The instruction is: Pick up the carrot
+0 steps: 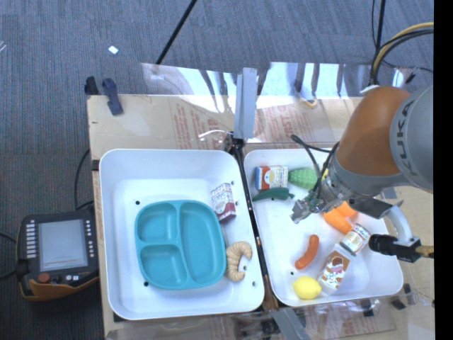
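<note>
Gripper (306, 210): low in the right bin (272, 289), grip unreadable from here.
Carrot (340, 217): just right of gripper, same bin.
Left bin (117, 261): blue tray (180, 245), croissant (238, 258).
Writing: "KUKA" on arm (410, 137).

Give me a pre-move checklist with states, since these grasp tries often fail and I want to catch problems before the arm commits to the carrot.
1. Carrot located in right bin: ok.
2. Gripper over the carrot: not ok, it sits to the carrot's left.
3. Carrot fully exposed: not ok, the arm covers part of it.
4. Space around carrot: not ok, small jar lies close.
5. Finger opening: cannot tell.
</note>
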Available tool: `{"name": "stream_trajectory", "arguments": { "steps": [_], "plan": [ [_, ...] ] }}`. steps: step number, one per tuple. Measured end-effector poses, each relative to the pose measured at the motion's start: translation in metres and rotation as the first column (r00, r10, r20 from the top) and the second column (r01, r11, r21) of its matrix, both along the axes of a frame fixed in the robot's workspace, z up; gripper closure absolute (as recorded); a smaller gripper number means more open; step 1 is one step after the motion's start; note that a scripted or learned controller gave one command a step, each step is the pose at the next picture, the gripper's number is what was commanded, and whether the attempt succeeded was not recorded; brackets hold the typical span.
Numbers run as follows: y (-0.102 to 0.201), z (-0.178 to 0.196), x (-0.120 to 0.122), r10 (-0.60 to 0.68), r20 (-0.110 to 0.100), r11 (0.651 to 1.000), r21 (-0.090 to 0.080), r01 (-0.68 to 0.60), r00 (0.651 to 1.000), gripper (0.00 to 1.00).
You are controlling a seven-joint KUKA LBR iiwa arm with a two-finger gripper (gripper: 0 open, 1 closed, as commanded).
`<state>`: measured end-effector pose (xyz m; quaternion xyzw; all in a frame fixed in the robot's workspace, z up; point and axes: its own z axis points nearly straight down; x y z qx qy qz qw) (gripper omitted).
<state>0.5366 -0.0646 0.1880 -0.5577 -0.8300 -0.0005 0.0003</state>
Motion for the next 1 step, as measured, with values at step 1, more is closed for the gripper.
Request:
{"name": "stream_trajectory", "arguments": {
  "steps": [1],
  "plan": [
    [-0.0889, -0.0183, -0.0101, 0.238, -0.004, 0.971, 0.001, -0.238, 0.971, 1.00]
  ]
}}
